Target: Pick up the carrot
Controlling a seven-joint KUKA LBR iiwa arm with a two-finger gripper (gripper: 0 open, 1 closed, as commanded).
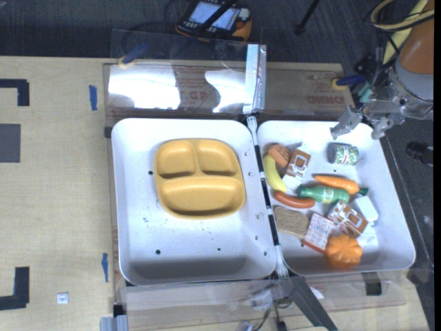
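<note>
The carrot lies in the right bin, just behind a green bottle and touching it. It looks like a light, stiff plastic toy, probably a bit slick, so I'd grab it across the fat middle. The gripper hangs open over the bin's far right corner, holding nothing, near a small can.

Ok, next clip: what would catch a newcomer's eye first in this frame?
Probably the yellow divided tray, sitting alone in the left bin. Next, the crowded right bin: a carrot lies mid-bin just above a green bottle, with a banana at the left edge and a small orange pumpkin near the front. The gripper hangs over that bin's back right corner, apart from the carrot.
</note>
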